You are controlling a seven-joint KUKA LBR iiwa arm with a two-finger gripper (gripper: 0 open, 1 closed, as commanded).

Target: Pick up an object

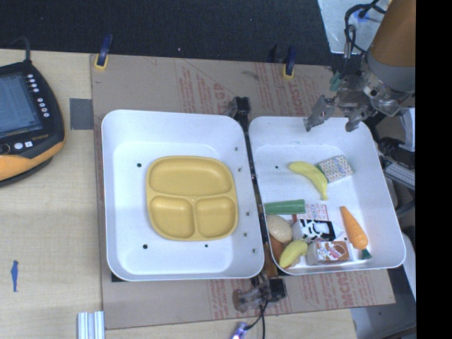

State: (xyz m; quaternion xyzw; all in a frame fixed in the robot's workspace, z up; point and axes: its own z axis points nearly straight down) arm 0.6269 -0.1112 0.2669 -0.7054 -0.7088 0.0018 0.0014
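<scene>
The arm enters from the upper right, its grey body and orange band cut off by the frame edge. The end effector point(333, 115) hangs over the far rim of the right bin point(385, 189), its two fingers point(314, 121) spread apart with nothing between them.

Nearest below the end effector, inside the right bin, lies a yellow banana point(311, 176), curved, its long axis running diagonally from upper left to lower right. Just beside its lower end rests a small patterned packet point(335, 168), tilted. Farther below, a green stick-shaped object point(284, 206) lies horizontally. An orange carrot point(354, 227) lies down and slightly right of the end effector, its narrow end toward the end effector. In the bin's near corner, a pale egg-shaped item point(279, 228), a second yellow piece point(293, 253) and several printed cartons point(321, 240) crowd and overlap; their outlines are hard to separate.

Well to the left of the end effector, the left bin point(120, 189) holds a yellow compartment tray point(191, 196). A handheld controller point(25, 122), partly cut off, rests on the tabletop point(49, 246).
</scene>
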